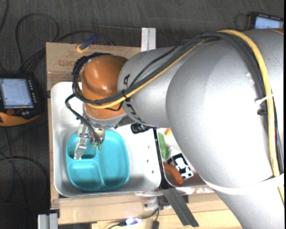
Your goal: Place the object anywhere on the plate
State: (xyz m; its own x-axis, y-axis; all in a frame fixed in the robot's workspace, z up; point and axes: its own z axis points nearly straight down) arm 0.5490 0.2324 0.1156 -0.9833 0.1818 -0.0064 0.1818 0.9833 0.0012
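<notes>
Turquoise plastic plate (109, 168), moulded into compartments, lies directly beneath my end effector (88, 142), inside the shallow white bin (59, 128) that surrounds us both. I am down over the plate's far compartment, close to its surface, though I cannot say whether I touch it. From this slant I cannot tell whether my end effector is wide, narrow, or carrying anything. So I cannot point to the object I am meant to place.

Well off to the side of my end effector, past the plate's edge and partly under my grey arm (219, 109), lie a green item (164, 151), an orange-red item (175, 173) and a black-and-white patterned piece (181, 164). Any of them might be the object, and none is on the plate.

The main risk, as I judge it, is a release with nothing in my grasp, which would leave the plate bare. If I do carry something, letting go on a raised divider could tip it or roll it over the rim into the bin. Pressing lower might also shove or tilt the light plate, and it could catch on me and ride up as I lift.
</notes>
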